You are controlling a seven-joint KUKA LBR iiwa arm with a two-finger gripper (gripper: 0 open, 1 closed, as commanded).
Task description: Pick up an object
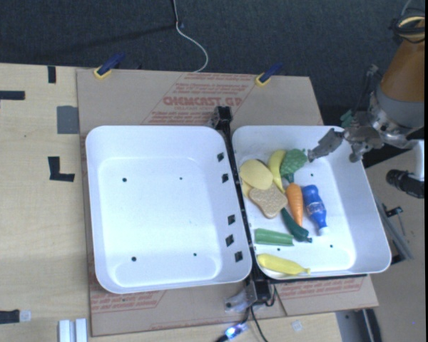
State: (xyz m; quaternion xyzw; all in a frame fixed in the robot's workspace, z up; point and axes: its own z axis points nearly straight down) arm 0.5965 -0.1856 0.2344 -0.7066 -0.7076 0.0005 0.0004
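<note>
Gripper (327,145) state cannot be determined; it hovers at the right bin (364,212) far edge, with the green toy (294,161) just beside it, toward the divider.

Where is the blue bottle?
The blue bottle lies in the right bin, toward its right side, right beside the orange carrot.

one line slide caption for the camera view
End effector poised over right bin of toy food.
</note>
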